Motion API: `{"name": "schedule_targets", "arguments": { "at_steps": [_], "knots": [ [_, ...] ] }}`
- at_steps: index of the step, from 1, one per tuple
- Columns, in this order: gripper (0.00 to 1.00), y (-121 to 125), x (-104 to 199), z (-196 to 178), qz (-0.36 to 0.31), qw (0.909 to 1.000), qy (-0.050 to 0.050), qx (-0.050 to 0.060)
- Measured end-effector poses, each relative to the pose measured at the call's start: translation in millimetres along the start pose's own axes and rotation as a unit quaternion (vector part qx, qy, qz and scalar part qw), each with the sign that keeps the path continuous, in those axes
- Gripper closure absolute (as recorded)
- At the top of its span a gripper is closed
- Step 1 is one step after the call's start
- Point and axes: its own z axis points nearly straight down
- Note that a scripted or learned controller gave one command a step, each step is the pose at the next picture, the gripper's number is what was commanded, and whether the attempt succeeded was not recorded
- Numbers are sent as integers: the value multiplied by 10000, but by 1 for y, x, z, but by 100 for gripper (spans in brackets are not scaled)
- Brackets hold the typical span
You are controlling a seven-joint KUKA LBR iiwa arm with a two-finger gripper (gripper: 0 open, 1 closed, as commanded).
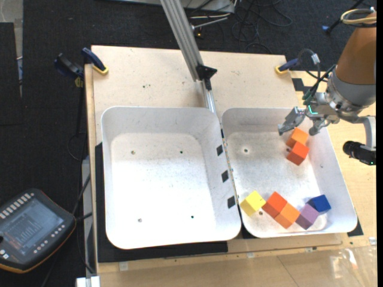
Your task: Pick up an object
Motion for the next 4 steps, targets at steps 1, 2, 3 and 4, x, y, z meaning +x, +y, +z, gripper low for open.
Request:
{"name": "schedule_targets", "arguments": {
  "at_steps": [1,2,3,4],
  "knots": [
    [0,1,0,-3,-5,10000,-6,-24],
    [0,-2,2,41,5,10000,-5,-3],
    [0,0,2,84,5,10000,-5,-4],
    [0,6,1,100,-3,9999,-31,-120]
  ]
}}
